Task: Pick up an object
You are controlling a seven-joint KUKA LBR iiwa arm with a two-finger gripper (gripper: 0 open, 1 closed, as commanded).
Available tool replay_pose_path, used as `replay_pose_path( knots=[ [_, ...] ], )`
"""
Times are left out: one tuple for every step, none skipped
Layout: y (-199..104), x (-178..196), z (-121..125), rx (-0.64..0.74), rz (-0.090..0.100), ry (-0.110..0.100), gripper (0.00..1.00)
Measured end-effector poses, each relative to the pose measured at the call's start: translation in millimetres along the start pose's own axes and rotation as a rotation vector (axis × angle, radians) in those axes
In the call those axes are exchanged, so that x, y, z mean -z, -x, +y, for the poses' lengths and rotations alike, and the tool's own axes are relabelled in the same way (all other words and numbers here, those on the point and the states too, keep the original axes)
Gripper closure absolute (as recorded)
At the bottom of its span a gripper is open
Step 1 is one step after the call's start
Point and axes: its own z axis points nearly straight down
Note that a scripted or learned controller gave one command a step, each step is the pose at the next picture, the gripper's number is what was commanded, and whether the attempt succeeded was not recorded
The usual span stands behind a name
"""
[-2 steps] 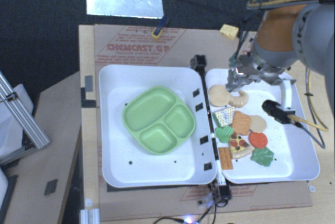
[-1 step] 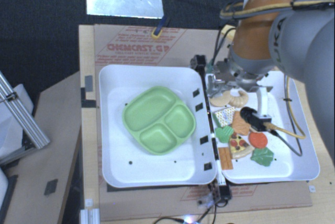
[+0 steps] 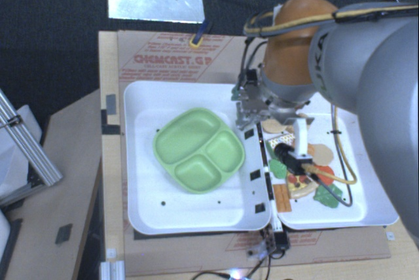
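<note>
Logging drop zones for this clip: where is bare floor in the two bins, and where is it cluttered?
Left white bin: bare strips ring the green three-compartment plastic plate, widest along its left and near edges. Right white bin: crowded by the divider with a pile of small toy food pieces, under the grey arm; its near right corner is bare.

Arm (image 3: 366,56) hides right bin's (image 3: 373,207) upper part; gripper (image 3: 252,112) unclear.
</note>
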Motion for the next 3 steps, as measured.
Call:
replay_pose_path(
  knots=[
    [-32.9, 4.8, -6.8, -0.001, -0.001, 0.001, 1.0],
    [-23.2, 11.3, -12.4, -0.008, -0.002, 0.001, 1.0],
    [-23.5, 10.2, -11.9, -0.009, -0.002, 0.001, 1.0]
  ],
)
